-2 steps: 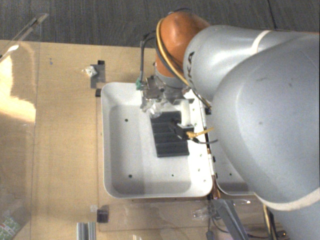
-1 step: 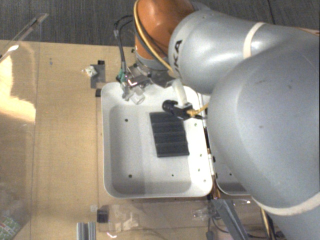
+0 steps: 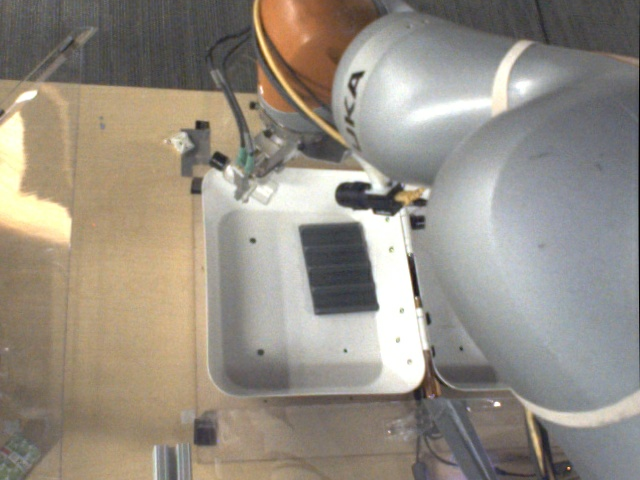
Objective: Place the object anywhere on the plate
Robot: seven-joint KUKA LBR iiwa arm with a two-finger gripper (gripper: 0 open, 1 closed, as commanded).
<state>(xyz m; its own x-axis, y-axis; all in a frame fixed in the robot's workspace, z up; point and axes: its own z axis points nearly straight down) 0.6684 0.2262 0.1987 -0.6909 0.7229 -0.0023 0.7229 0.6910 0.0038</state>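
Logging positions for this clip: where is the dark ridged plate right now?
In the camera view, the dark ridged plate lies flat on the floor of the left white bin, toward its right side, below and right of the gripper at the bin's top edge.

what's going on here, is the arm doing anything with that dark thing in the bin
A grey KUKA arm with an orange band reaches in from the right, its wrist over the far rim of the left white bin. The gripper sits at the bin's far left corner, and I can't see anything between its fingers. A dark ridged rectangular block lies flat on the bin floor, apart from the gripper. The arm covers most of the second bin. Nothing looks placed yet.
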